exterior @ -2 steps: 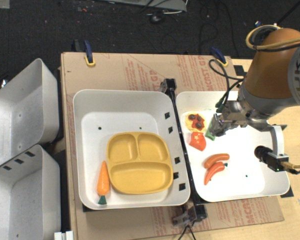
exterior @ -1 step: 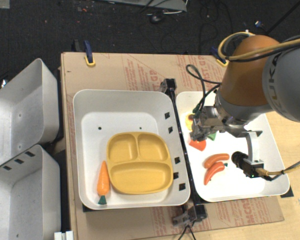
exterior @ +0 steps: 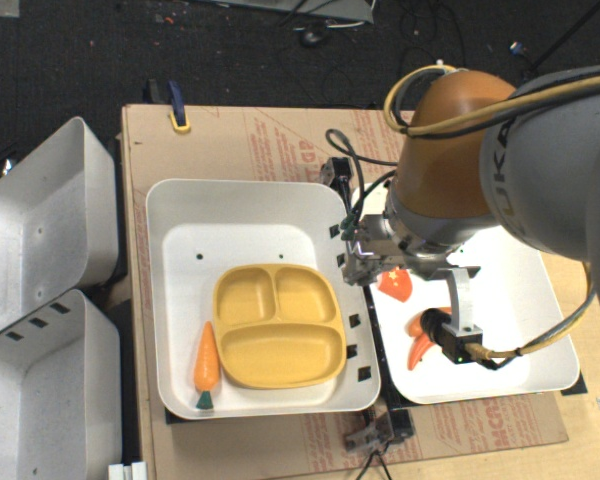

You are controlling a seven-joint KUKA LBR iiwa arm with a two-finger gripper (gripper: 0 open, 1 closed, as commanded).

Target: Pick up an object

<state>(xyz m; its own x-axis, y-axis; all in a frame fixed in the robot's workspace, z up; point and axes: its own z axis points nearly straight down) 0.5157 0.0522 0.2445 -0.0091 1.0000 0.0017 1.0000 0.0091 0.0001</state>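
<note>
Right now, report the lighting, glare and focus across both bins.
Camera view: the right bin is brightly lit, its white floor nearly washed out; the left bin is more evenly lit and sharp, the yellow tray casting only soft shadow; the surrounding floor is dark.

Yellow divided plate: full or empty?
Empty. The plate shows three bare yellow compartments; the carrot lies beside it in the bin.

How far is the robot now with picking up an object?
Done: nothing looks lifted. The carrot and the yellow plate lie in the left bin, an orange piece in the right bin. In hand: the gripper hangs over the right bin, beside a red piece; a grasp cannot be seen. Left: grip one thing and raise it.
</note>
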